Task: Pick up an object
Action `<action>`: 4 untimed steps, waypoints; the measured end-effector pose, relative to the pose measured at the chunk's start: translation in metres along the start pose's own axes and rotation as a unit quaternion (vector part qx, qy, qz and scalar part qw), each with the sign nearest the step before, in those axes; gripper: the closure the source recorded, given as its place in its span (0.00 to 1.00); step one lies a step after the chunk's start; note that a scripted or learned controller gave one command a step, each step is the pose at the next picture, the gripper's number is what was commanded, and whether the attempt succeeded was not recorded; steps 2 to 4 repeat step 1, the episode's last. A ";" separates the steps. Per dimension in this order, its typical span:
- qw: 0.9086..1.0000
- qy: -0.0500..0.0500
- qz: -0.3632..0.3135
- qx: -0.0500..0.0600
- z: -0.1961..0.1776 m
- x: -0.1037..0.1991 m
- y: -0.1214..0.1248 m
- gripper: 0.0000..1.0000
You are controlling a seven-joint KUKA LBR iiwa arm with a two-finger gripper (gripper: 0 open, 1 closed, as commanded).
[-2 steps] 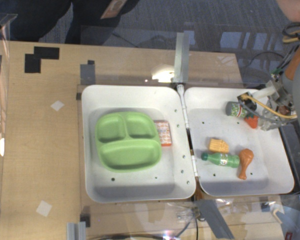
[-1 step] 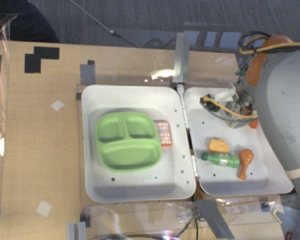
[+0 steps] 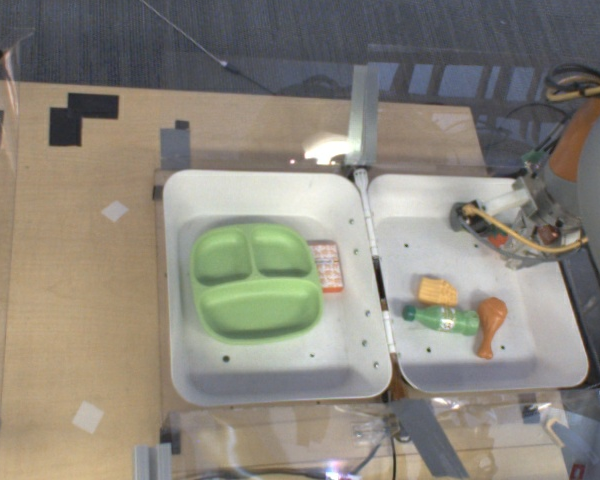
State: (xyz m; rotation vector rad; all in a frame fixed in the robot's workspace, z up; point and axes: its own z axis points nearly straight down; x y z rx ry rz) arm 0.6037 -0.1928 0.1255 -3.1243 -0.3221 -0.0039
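Observation:
In the right bin (image 3: 430, 363) lie a yellow ridged piece (image 3: 437, 291), a green bottle (image 3: 442, 318) on its side and a brown toy drumstick (image 3: 490, 324). All three sit close together in the front half. My gripper (image 3: 521, 242) hangs over the back right part of this bin, well behind and to the right of these things, with nothing seen in it. The left bin (image 3: 270, 383) holds a green divided plate (image 3: 256, 282), and a small red and white box (image 3: 327, 265) rests against the plate's right edge.
A raised rim (image 3: 374, 268) separates the two bins. A metal post (image 3: 365, 113) stands behind their junction. Tan bench surface with black marks (image 3: 80, 116) spreads to the left. The arm's orange band (image 3: 590, 143) is at the right edge.

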 end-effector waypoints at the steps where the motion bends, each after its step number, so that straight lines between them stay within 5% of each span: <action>1: 1.000 0.003 -0.002 0.000 0.037 0.054 -0.093 1.00; 4: 1.000 0.003 -0.002 0.000 0.037 0.054 -0.093 1.00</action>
